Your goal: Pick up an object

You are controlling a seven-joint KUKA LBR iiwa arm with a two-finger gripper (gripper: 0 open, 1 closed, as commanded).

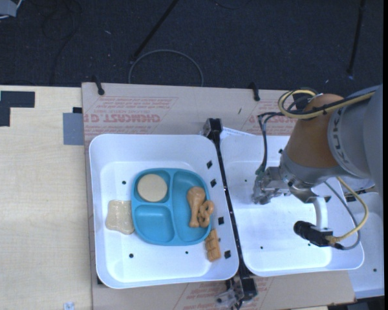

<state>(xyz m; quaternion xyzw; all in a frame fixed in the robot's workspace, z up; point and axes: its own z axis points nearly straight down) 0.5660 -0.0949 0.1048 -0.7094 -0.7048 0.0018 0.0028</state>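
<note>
My gripper (pixel 264 191): low over the right bin (pixel 291 263), near its left wall; grip state I cannot tell.
Left bin (pixel 110 154): blue tray (pixel 161 228) at centre.
Tray contents: round cracker (pixel 151 187), pretzel (pixel 200 206).
Left of tray: pale bread piece (pixel 119 216).
Tray's lower right corner: small tan piece (pixel 212 245).

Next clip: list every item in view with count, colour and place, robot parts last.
bins: 2, white, side by side on the bench
divided plate: 1, blue, in the left bin
round disc: 1, beige, in the plate's upper-left compartment
twisted piece: 1, tan, in the plate's right compartment
flat piece: 1, cream, left bin, touching the plate's left edge
small piece: 1, tan, left bin, beside the plate's lower-right corner
arm: 1, grey with an orange band, over the right bin
tool: 1, grey, low in the right bin
</note>
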